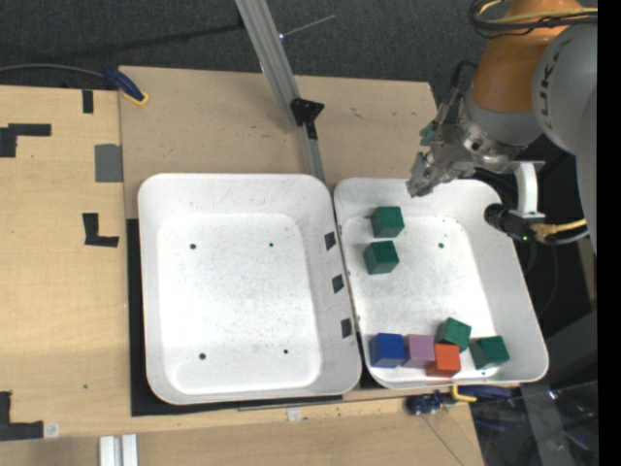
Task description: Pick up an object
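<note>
My gripper [419, 184] hangs over the far edge of the right bin [505, 270], pointing down, with nothing visible between its fingers. Two green cubes lie a little in front of it and to its left: one [387, 221] nearer the bin's far wall, another [381, 256] just below that. Along the bin's near wall sits a cluster: a blue cube [388, 349], a lilac cube [421, 349], an orange cube [446, 358], and two more green cubes [453, 333] [489, 351].
The left bin [233, 280] lies beside the right one, sharing a middle rim. A slanted metal pole [277, 56] crosses the back of the bench. The arm's orange band [519, 47] stands at the upper right.
</note>
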